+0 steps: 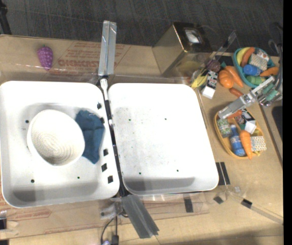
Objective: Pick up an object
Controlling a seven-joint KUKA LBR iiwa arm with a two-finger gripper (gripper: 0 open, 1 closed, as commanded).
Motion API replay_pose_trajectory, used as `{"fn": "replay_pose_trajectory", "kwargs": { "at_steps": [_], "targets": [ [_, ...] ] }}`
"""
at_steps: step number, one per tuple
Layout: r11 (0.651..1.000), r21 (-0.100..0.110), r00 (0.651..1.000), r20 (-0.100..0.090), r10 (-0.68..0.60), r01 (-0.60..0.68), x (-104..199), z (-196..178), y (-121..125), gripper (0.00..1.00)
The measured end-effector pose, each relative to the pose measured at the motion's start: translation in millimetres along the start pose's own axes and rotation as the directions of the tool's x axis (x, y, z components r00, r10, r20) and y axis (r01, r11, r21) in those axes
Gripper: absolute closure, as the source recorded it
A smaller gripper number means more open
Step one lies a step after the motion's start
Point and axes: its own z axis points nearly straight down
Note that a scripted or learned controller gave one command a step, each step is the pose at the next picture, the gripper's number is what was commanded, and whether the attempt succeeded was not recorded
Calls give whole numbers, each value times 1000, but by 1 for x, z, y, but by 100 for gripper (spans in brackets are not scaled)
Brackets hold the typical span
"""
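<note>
Two candidates are lying in the left shallow white bin (5, 188): a white domed, woven straw-like hat (56, 137) and a crumpled dark blue cloth (91, 135).

- The hat is sitting crown up, left of the bin's centre. The cloth is touching its right side and reaching towards the wall shared with the right shallow white bin (202, 152).
- Gripper state: cannot tell from this view.

Handling judgement:
- The cloth is looking like the easier pick. It is probably very light, soft and limp, with no breakage risk.
  - A pinch straight down on the bunched upper fold should be gathering enough fabric.
  - A flat edge would be giving little to bite, and the cloth will be sagging and trailing once lifted.
- The hat is probably light and semi-stiff, and too broad across the crown to span.
  - The smooth dome will likely be shedding a closing grip.
  - Only the brim edge is offering a hold, and it is lying close against the bin floor.

Off the bins, on the brown cardboard bench top (136, 55):
- A small purple grape-like toy (45, 57) is resting above the left bin.
- A yellow basket of mixed plastic toys (240, 134) is standing well right of the right bin.

Risk: the cloth is lying tight against the hat, so a descent at their seam may be nudging the hat instead of closing on fabric.
</note>
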Motion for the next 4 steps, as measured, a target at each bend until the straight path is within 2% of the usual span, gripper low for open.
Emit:
{"fn": "replay_pose_trajectory", "kwargs": {
  "at_steps": [1,2,3,4],
  "targets": [
    [997,3,997,-1,-72,72,-25,32,60,0],
    [898,1,898,-4,-440,440,-4,63,9,0],
    [968,1,968,-1,-253,253,-27,82,84,0],
    [997,0,997,0,-77,77,-48,-12,152,0]
  ]
}}
